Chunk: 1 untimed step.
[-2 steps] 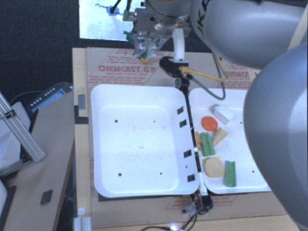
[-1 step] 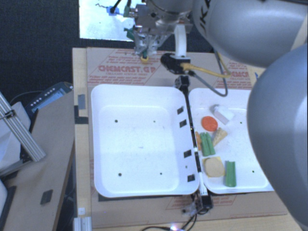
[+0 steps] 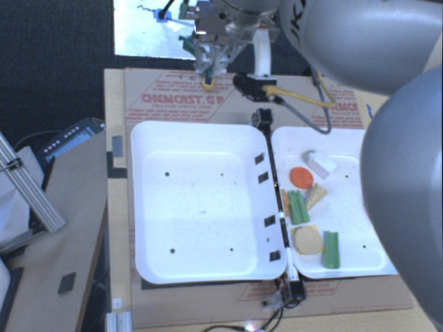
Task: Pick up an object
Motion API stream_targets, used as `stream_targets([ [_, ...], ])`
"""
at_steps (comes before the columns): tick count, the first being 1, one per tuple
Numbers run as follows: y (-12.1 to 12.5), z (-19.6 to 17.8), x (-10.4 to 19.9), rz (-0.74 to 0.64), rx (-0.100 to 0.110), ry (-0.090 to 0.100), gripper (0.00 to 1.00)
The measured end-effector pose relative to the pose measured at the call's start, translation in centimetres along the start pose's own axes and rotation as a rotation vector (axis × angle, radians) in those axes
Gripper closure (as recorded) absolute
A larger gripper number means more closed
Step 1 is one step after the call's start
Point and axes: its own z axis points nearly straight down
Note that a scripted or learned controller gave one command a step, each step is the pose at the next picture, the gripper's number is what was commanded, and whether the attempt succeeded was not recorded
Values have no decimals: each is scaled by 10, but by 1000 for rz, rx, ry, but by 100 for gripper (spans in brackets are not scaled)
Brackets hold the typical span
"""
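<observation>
My gripper (image 3: 208, 79) hangs raised over the cardboard just beyond the far rim of the left bin (image 3: 142, 206). Its fingers point down and are shut on a small yellow piece (image 3: 208, 84) that shows at their tips. The right bin (image 3: 346, 185) holds a white block (image 3: 320, 164), a red disc (image 3: 301, 178), a green stick (image 3: 298, 207), a tan wedge (image 3: 317, 196), a thin orange stick (image 3: 284, 203), a pale yellow round piece (image 3: 309, 241) and a green block (image 3: 331, 249). All of these lie well to the right of the gripper and nearer the camera.
The grey arm (image 3: 374, 40) fills the upper right and hides part of the right bin. A black divider with clips (image 3: 271, 185) runs between the bins. A yellow cable (image 3: 304, 99) lies behind them. A metal rail (image 3: 28, 185) and a device (image 3: 73, 137) stand at the left.
</observation>
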Motion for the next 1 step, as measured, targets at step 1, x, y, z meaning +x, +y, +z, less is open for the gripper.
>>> stream_targets([
  [1, 0, -43, 23, 26, 8, 1, 100],
])
